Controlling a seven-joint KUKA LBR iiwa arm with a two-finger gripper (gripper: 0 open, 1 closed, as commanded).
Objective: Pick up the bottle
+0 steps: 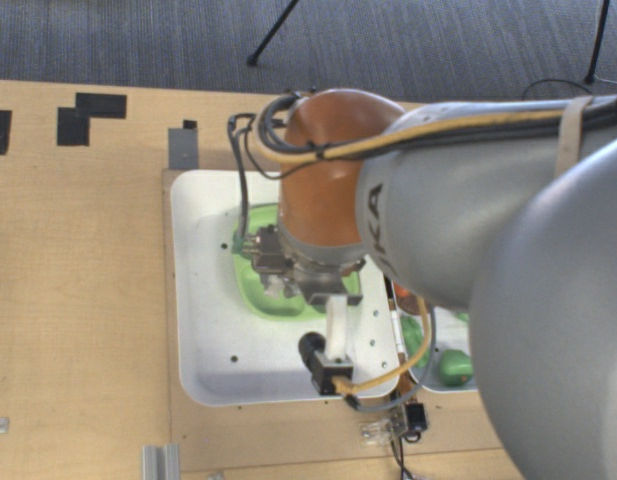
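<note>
in the left white bin, toward its right half: a light green bottle, lying flat on the floor, mostly hidden under the wrist. directly over it, the gripper, grey metal, low against the green surface; fingers hidden by the wrist, so impossible to tell whether wide, narrow or closed on anything. above that, the orange band and the grey arm, reaching in from the right with a yellowish cable along it. across the divider, in the right bin: a green round object and a sliver of something orange-red, both partly covered. all around, the tan bench.
</note>
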